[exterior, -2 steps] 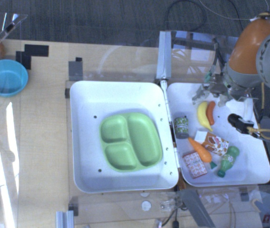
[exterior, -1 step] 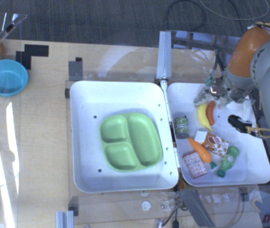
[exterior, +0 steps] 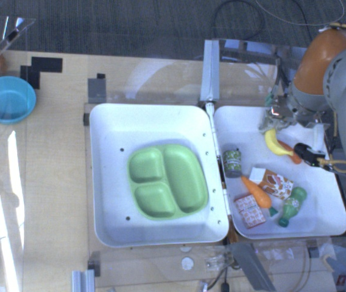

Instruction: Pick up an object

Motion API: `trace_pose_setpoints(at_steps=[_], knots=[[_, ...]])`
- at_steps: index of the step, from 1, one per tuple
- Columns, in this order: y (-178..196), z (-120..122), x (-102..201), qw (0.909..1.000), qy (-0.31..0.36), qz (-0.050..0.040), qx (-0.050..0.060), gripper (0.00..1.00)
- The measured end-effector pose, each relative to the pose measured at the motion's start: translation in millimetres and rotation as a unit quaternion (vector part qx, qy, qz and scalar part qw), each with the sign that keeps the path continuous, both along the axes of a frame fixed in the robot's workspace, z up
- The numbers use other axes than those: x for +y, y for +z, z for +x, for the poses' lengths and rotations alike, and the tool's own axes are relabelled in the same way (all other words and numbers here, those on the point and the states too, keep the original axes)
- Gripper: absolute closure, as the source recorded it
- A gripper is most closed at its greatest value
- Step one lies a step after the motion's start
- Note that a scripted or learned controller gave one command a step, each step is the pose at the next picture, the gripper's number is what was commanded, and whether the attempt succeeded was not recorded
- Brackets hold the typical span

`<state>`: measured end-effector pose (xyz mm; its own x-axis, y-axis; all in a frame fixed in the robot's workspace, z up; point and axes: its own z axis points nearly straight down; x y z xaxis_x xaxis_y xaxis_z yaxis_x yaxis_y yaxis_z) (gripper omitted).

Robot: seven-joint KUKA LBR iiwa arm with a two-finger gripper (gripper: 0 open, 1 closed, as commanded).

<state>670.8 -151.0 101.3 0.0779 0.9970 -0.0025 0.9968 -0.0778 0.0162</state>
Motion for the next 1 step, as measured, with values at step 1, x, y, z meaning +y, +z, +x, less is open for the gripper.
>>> trace_pose_setpoints(at_steps=[1], knots=[[115.1,-17.8,75.7,0.9985,0.055,0.0011,0.003,1.00]])
